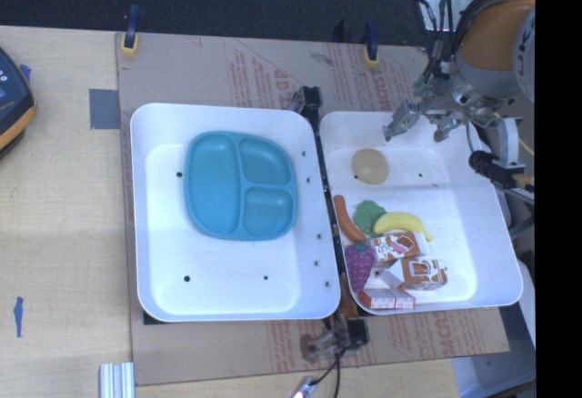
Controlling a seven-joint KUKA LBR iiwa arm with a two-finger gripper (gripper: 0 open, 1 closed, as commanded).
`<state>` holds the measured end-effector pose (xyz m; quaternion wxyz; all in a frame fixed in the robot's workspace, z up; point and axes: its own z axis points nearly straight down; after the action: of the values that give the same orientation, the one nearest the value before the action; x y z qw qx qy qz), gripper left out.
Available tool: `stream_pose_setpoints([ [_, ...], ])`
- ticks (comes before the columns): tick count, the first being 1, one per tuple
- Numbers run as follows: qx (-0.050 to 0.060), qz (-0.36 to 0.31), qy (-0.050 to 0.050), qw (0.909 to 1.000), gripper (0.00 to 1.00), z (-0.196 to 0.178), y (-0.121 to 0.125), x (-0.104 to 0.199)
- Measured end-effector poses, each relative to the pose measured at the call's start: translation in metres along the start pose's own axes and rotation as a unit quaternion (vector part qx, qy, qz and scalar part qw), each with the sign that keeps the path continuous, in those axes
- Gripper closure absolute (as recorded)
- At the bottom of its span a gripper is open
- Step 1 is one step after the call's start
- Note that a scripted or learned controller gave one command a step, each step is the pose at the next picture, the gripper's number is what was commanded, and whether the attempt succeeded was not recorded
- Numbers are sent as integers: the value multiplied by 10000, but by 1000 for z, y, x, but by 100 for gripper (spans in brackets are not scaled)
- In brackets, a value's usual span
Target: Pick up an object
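Observation:
In the right bin (pixel 482 205) lie a round tan cookie (pixel 370 166), a reddish sausage (pixel 347 219), a green leafy piece (pixel 368 213), a yellow banana (pixel 401 223), purple grapes (pixel 358 262) and several small printed cartons (pixel 409 271). My gripper (pixel 421 125) hangs over the far edge of that bin, up and to the right of the cookie. Its two grey fingers (pixel 398 125) are spread apart with nothing between them.
The left bin (pixel 155 233) holds a blue divided plate (pixel 241 184). A black clip (pixel 310 100) sits at the far end of the seam between the bins. Blue clamps (pixel 131 28) pin the cardboard at the back. A dark device (pixel 13 101) lies at the far left.

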<state>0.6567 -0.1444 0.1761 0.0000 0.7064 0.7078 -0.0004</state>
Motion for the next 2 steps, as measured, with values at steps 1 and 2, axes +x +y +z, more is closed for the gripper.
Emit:
stream_pose_setpoints([
  [1,0,-12,-1,10000,0,83,0,21],
  [2,7,-3,-1,10000,0,84,0,19],
])
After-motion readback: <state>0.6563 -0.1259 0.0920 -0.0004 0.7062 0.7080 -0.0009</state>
